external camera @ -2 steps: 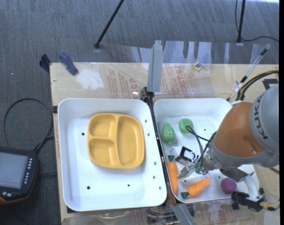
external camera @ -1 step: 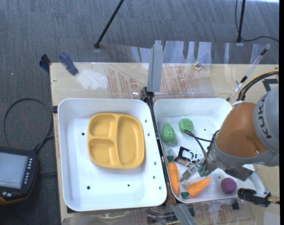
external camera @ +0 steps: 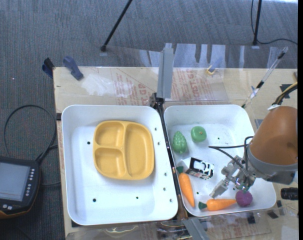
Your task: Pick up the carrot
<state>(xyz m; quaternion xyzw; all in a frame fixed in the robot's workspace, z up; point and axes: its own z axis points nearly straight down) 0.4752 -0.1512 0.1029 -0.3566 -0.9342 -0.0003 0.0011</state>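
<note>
Lying along the near rim of the right bin are two carrots: one carrot is resting flat beside a purple toy, and a second carrot is lying just beside the left wall, near a black-and-white block. I am hanging my pincer just above the flat carrot, though I cannot tell how it is set, and nothing is showing in its grip. I am judging it best to be coming straight down over that carrot's thick middle, staying off the purple toy, while the green pieces and the yellow tray are sitting well apart.
</note>
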